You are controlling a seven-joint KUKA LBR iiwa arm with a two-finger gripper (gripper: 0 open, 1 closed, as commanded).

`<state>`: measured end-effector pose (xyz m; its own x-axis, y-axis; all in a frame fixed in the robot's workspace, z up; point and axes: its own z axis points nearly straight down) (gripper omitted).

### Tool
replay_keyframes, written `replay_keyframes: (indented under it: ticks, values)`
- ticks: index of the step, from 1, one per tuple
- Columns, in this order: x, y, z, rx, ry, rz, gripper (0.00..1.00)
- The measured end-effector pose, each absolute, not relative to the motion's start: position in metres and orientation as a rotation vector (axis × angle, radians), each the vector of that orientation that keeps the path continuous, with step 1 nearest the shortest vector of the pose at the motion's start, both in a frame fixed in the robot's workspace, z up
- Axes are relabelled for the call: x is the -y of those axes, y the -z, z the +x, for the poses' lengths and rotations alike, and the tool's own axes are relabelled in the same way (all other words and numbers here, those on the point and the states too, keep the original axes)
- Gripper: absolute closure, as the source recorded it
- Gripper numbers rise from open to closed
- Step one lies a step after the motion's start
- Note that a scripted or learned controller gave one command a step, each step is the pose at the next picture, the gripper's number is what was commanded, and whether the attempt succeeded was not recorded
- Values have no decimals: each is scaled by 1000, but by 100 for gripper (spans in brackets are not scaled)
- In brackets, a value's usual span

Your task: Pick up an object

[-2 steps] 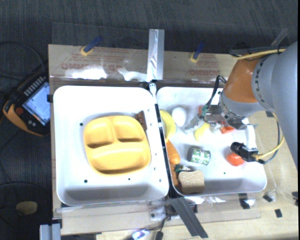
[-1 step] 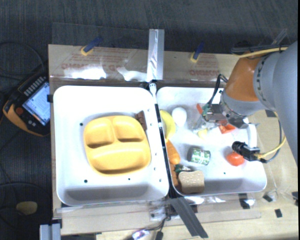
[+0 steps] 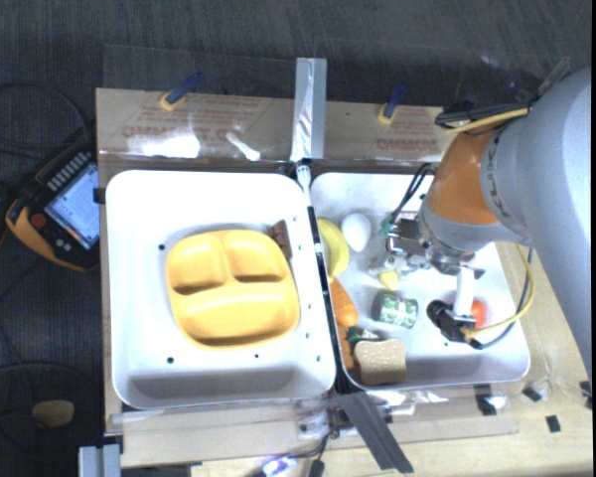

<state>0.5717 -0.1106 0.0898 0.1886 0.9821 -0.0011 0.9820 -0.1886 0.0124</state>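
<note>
Grey arm w/ orange band point(image 3: 464, 182) over right white bin point(image 3: 507, 364), claw point(image 3: 417, 254) low in bin's middle, can't tell if holding, small green-white can point(image 3: 397, 310) just below it, white egg point(image 3: 356, 232) near bin's top left, yellow plastic tray point(image 3: 232, 285) in left white bin point(image 3: 139, 366).

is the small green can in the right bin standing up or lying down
Lying down: the green can rests on its side on the right bin floor, its label facing up and round end toward the left.
</note>
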Motion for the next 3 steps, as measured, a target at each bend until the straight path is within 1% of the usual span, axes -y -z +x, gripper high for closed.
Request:
replay_keyframes:
  ticks: [1, 2, 3]
  values:
    - [113, -90, 569, -1841, -20, 2537, 100]
    - [67, -183, 531, -1842, 6, 2548, 100]
    - [95, -177, 500, -1443, 9, 2794, 100]
